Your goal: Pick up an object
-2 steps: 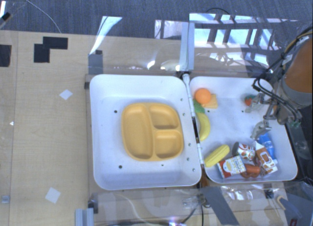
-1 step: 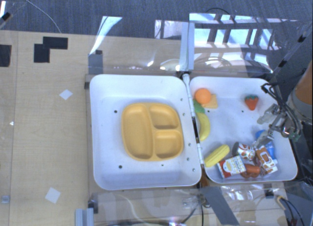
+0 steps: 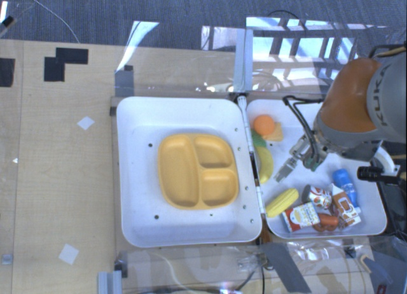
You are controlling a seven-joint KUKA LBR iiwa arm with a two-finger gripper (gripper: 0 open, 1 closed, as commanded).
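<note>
Yellow is the colour that stands out in the camera view: a divided yellow tray [image 3: 197, 170] lies alone in the left bin [image 3: 137, 159], while a yellow corn cob [image 3: 282, 202] and a yellow-green banana-like piece [image 3: 263, 162] sit in the right bin [image 3: 375, 223] among the rest of the clutter. That right bin also holds an orange ball [image 3: 264, 124] near its far left corner, a small blue bottle [image 3: 344, 182], and a heap of red-and-white packets [image 3: 318, 213] along its near edge. The arm [image 3: 356, 105], grey with its orange band, reaches over the right bin, and the claw [image 3: 294, 161] hangs above the bin's middle, angled down toward the left. Its fingers look slightly apart, and nothing shows between them, so the pick appears not yet made; every object rests on a bin floor. By my reading the task is at its approach stage: choosing and closing on a thing, then lifting it, are all left to do. Nearest to the claw is the banana-like piece, just beside its tips to the left; the corn cob lies near, below the tips toward the near edge; the orange ball sits a little farther off toward the far corner. The packets and bottle lie to the right, under the wrist. Both bins rest on the pale tabletop [image 3: 57, 159].
</note>
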